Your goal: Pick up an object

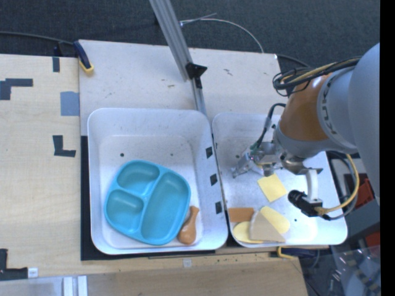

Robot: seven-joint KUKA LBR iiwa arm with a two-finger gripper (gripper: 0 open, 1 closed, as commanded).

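My gripper (249, 164) hangs low over the bare floor of the right bin (234, 128), near its left half. It is open, with nothing between its fingers. A yellow cheese-like slice (271, 187) lies just to its lower right. Two more pale yellow pieces (267, 225) and an orange-brown piece (241, 214) sit at the bin's front edge. The left bin (123, 125) holds a blue divided plate (148, 201) with a brown drumstick-shaped toy (190, 226) beside it.
The grey and orange arm (315, 113) covers the right bin's right side. A metal pole (176, 36) slants from the top down to the wall between the bins. Cables (327, 208) trail at the right. Wooden bench surface (37, 165) lies to the left.
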